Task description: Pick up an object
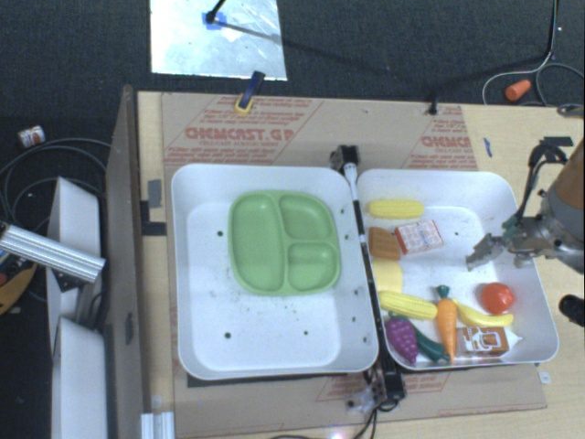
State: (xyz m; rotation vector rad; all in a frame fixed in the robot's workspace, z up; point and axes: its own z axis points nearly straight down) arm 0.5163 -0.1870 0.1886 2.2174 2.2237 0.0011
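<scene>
Toy foods lay in the right bin [526,204] at the frame's lower right: corn [396,209], carrot [445,318], tomato [496,296], banana [484,316] and grapes [401,338]. The gripper [498,245] hovered above the tomato, fingers released, grasping nothing. A green divided plate [283,243] occupied the left bin [196,337].

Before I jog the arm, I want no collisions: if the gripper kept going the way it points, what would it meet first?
Probably the red-and-white carton: the gripper points left toward it over bare floor of the right bin. Its height is unclear.
</scene>
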